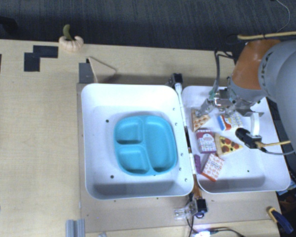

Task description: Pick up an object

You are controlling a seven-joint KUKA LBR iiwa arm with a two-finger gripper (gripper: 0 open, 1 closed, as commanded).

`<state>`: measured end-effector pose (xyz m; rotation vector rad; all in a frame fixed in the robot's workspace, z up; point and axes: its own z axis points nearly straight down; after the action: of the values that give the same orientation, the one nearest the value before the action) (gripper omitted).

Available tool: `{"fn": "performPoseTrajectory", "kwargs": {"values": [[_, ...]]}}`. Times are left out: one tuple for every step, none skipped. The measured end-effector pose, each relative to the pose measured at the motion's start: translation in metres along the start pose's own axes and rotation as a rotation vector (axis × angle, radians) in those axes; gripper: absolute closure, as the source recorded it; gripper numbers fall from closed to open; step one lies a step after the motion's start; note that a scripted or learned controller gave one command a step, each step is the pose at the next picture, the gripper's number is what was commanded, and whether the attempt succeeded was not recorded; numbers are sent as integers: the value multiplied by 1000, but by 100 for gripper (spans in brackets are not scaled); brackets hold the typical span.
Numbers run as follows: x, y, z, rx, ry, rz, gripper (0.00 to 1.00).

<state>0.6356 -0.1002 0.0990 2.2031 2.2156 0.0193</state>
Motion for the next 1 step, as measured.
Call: {"fn": "performPoseTrajectory", "kwargs": {"values": [[1,2,-13,-7,0,-3,100]]}}
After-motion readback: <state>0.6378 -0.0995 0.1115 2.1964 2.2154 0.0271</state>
